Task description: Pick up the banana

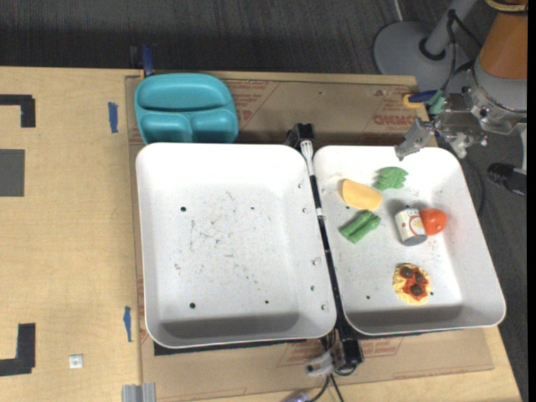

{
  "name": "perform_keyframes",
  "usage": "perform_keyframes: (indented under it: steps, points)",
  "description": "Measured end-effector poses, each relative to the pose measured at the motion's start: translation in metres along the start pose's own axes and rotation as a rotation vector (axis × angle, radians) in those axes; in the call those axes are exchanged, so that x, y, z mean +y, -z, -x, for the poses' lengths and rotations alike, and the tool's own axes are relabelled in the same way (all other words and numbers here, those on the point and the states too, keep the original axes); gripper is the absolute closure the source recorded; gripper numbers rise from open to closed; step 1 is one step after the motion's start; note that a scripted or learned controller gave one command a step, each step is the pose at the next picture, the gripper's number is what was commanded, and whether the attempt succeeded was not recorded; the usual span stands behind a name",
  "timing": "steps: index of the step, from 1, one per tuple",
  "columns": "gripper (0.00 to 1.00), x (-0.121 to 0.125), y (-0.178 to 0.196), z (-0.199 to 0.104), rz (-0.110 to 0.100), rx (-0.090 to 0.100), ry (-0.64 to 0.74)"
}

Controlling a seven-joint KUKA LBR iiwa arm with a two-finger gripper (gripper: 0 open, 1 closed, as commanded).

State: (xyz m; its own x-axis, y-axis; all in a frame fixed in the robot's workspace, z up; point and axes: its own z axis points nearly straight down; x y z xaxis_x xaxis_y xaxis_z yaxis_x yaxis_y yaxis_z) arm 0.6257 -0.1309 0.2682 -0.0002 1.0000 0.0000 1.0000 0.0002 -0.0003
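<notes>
The banana (360, 194) is a short yellow piece lying in the upper left part of the right bin (477, 249), close to the divider between the bins. My gripper (412, 145) hangs over the bin's far rim, up and to the right of the banana and clearly apart from it. Nothing is visibly held in it. The grey arm with its orange band (507, 40) reaches in from the top right corner.
A green broccoli piece (390, 177) sits just right of the banana, and a green vegetable (360, 225) lies below it. A small can (409, 225) touches a red tomato (433, 220). A pizza piece (411, 282) lies nearer the front. Behind the left bin (226, 241) stands a teal tray (186, 107).
</notes>
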Motion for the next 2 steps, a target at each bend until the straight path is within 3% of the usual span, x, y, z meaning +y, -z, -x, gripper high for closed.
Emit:
perform_keyframes:
  steps: [1,2]
  points:
    - [0.0,-0.049,-0.084,-0.052,-0.001,0.0,-0.098]
    - [0.0,-0.147,-0.084,-0.119,-0.003,0.001,-0.16]
